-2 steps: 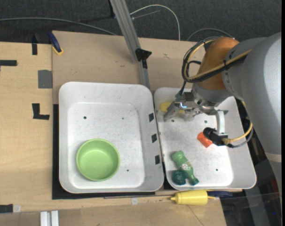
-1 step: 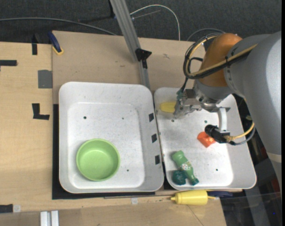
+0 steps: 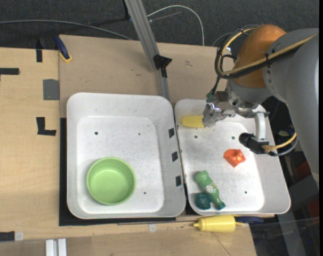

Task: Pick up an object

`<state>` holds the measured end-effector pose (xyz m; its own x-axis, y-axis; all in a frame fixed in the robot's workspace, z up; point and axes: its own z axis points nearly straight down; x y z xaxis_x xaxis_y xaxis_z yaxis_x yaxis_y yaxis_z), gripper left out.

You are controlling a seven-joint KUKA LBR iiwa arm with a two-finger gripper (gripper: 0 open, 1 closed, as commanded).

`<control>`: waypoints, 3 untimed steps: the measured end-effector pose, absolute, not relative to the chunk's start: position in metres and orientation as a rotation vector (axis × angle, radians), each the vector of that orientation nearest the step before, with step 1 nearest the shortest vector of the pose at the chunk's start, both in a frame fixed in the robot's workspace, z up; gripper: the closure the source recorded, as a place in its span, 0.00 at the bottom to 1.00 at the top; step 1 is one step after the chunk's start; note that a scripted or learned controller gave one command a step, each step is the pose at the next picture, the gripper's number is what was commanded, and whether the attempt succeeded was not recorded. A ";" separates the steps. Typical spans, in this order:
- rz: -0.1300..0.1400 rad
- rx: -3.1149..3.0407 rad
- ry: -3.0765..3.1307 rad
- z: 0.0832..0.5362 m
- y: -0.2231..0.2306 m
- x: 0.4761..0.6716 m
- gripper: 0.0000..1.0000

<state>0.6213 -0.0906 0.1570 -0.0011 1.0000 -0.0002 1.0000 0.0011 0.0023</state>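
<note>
Yellow against the white plastic, a small banana-shaped object (image 3: 192,122) lies at the upper left corner of the right-hand bin (image 3: 273,196), and the arm's pincer (image 3: 210,116) hangs directly beside it, at or touching its right end. The step in hand appears to be the approach to a grasp, with the lift not yet made. Whether the pincer is spread or clenched cannot be told from this angle, and nothing can be seen gripped in it. The next move would likely call for a short descent centred over the yellow piece, close to the bin's wall. Well below the pincer lie an orange block (image 3: 234,157) and a green bottle (image 3: 209,190); far to its lower left, a green bowl (image 3: 111,180) sits in the left-hand bin (image 3: 119,103).
</note>
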 end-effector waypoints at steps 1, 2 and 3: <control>0.005 2.216 2.221 0.207 -0.086 0.631 1.00; 0.004 2.217 2.221 0.252 -0.086 0.632 1.00; -0.003 2.217 2.228 0.236 -0.039 0.643 1.00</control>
